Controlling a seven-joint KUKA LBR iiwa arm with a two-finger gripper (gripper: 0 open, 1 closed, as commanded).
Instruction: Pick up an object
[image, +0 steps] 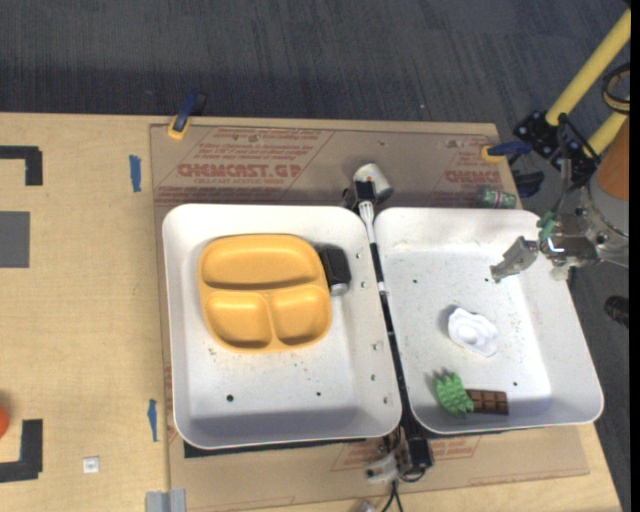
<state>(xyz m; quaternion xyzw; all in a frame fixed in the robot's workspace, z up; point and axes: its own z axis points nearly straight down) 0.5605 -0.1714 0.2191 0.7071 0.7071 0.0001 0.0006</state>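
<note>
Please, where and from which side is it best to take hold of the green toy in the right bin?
Grip the green toy probably across its narrow width, coming straight down from above. It lies flat near the right bin's front wall, and a brown block touches its right end, so closing along its length risks catching that block. The hand is far back.

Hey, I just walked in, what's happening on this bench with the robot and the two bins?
The arm reaches in from the right, its gripper over the upper right part of the right bin with nothing seen between its fingers. That bin holds a white object, a green toy and a brown block. The left bin holds a yellow divided tray and a small black object.
</note>
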